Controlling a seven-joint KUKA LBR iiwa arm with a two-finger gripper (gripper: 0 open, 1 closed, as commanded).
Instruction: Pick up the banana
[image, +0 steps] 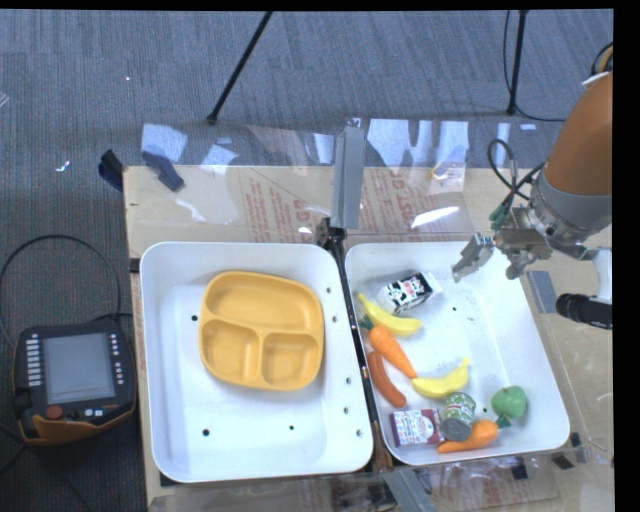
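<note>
Two yellow bananas lie in the right bin (530, 330). One banana (390, 318) is near the bin's left wall, just below a small milk carton (410, 290). The other banana (442, 381) curves in the middle of the bin, lower down. My gripper (492, 262) hangs over the bin's upper right part, above and to the right of both bananas and apart from them. It is open, with its fingers spread and nothing between them.
Two carrots (392, 350) (385, 378) lie between the bananas. A can (458, 415), a red packet (415, 428), a third carrot (470, 437) and a green fruit (510, 402) crowd the bin's lower edge. The left bin (180, 400) holds a yellow divided plate (263, 330).
</note>
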